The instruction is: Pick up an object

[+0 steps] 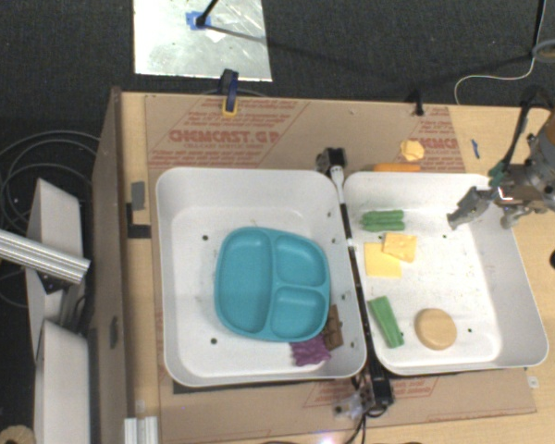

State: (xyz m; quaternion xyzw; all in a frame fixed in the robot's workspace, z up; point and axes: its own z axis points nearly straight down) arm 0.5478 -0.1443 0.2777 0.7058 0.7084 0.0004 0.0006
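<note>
Nothing lifted yet. Gripper above the right bin's far edge, apparently nothing between its fingers, opening too blurred to judge. Green block, yellow pieces, green stick, tan disc on the bin floor. Reach, grasp, lift all left.

1. Two bins sit side by side on the tabletop: the left bin and the right bin.
2. In the left bin lies a divided plate; two small items lie at the plate's near right edge.
3. The right bin holds a bean pod at the rear, cheese pieces before it, another pod and a round biscuit nearest the front.
4. The tool is above the right bin's far right part.
</note>
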